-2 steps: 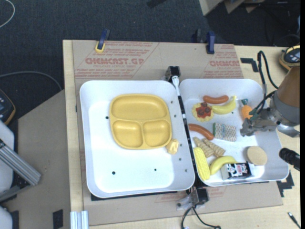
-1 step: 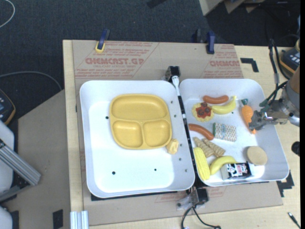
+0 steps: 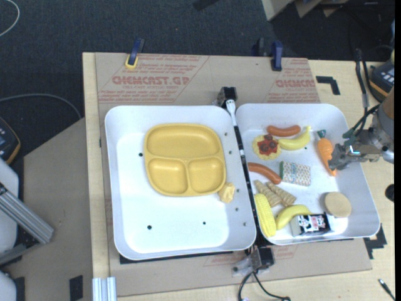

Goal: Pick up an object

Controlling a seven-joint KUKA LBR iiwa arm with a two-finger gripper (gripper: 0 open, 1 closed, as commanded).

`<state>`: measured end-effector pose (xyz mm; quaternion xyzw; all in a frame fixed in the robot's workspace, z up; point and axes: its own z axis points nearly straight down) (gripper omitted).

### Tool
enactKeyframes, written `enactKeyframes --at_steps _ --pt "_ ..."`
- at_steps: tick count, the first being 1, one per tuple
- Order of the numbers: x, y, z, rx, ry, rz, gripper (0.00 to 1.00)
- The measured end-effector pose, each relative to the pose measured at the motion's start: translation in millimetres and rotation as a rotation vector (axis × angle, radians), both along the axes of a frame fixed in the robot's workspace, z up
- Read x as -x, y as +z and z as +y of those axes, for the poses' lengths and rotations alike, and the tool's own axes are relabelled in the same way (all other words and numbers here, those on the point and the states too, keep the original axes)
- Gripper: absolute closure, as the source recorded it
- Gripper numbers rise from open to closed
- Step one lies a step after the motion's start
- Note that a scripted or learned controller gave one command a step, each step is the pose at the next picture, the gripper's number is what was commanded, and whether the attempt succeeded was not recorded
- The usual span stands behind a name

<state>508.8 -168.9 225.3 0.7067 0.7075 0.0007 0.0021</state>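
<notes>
The right white bin (image 3: 357, 187) holds toy food. An orange carrot (image 3: 324, 149) lies near its right wall. My gripper (image 3: 338, 158) comes in from the right and sits right beside the carrot's right side, low over the bin. Also in this bin are a hot dog (image 3: 283, 130), a banana (image 3: 296, 143), a small pizza piece (image 3: 266, 146), a sausage (image 3: 264, 171), a patterned wafer (image 3: 295, 173), a corn cob (image 3: 265, 213), a second banana (image 3: 291, 214), a round cookie (image 3: 337, 204) and a black-and-white carton (image 3: 311, 224).
The left white bin (image 3: 125, 187) holds a yellow divided plate (image 3: 185, 158) and a small yellow piece (image 3: 227, 194) by its right wall. A rim runs between the two bins. Clamps hold the cardboard base at the back edge.
</notes>
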Motion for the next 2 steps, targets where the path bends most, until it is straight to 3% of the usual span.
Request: enactKeyframes --at_steps 2 --pt "-92.3 -7.4 77.4 -0.002 0.005 -0.001 1.0"
